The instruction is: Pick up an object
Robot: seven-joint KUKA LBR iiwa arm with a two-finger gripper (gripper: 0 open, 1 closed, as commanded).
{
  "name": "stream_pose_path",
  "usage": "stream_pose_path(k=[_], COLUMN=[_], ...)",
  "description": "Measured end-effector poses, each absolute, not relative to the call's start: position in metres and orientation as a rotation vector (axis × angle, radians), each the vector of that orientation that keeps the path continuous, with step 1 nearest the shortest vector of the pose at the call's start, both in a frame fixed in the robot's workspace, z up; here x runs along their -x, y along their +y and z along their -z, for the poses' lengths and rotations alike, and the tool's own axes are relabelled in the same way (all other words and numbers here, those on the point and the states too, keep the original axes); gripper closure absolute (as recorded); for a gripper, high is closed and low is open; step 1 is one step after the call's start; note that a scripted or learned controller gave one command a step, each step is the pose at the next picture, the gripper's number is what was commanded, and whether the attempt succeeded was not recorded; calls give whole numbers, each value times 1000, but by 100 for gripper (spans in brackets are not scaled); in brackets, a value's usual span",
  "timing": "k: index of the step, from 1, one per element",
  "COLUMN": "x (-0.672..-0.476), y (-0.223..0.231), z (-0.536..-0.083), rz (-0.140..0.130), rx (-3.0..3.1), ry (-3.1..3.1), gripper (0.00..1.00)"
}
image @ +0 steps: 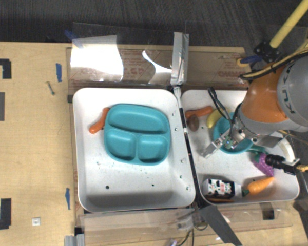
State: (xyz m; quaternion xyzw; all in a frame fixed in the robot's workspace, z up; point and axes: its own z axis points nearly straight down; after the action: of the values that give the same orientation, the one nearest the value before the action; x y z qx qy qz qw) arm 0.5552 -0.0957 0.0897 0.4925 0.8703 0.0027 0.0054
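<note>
Robot arm reaches into the right bin (290, 191).
Its gripper (219, 143) hangs over a teal bowl (235, 145); its grip state cannot be told.

Your room from above

You see a dark grey floor (118, 4) up top, a light brown bench (28, 137) with black marks, and bright light on clear plastic (95, 60).
</note>
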Motion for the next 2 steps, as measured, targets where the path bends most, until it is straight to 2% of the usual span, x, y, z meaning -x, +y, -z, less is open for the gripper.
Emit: stream_pose_path(k=[1,2], x=[-579,-607], y=[-130,-105], z=[-89,-91], rz=[-3,-3], rx=[-1373,-1271], ry=[2810,2859], gripper=[0,0])
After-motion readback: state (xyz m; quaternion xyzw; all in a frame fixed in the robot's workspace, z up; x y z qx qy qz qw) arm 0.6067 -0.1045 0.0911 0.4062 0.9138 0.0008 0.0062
